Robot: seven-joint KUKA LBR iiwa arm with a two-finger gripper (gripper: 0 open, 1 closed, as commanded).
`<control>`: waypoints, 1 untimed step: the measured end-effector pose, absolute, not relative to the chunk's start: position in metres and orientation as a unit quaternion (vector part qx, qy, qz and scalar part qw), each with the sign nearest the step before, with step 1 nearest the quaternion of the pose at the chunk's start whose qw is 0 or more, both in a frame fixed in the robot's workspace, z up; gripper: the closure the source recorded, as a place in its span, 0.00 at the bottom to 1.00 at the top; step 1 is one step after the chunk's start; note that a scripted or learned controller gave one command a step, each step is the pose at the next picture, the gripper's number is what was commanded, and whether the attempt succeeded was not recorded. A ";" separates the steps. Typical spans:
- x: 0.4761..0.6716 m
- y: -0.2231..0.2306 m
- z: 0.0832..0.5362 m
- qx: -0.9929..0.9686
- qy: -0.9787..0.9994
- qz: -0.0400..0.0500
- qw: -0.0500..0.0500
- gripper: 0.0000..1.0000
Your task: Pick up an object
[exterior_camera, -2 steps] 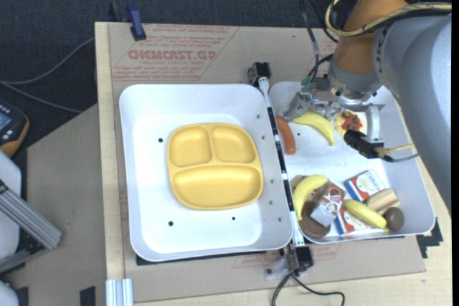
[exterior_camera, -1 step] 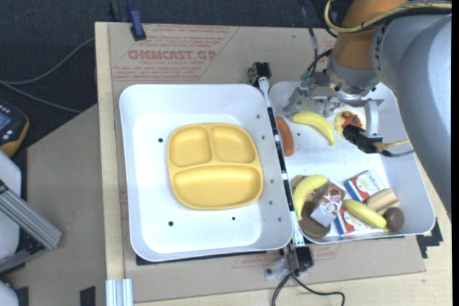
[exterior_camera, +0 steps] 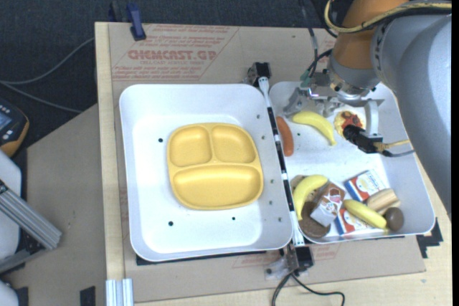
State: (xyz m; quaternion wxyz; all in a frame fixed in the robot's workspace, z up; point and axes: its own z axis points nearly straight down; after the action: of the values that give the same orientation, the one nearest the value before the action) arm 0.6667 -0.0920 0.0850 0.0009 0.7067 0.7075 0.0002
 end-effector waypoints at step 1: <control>0.668 -0.092 0.096 0.706 0.708 0.001 0.003 1.00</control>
State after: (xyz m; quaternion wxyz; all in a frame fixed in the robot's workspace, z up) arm 0.6676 -0.0919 0.0961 0.0025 0.7065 0.7077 0.0011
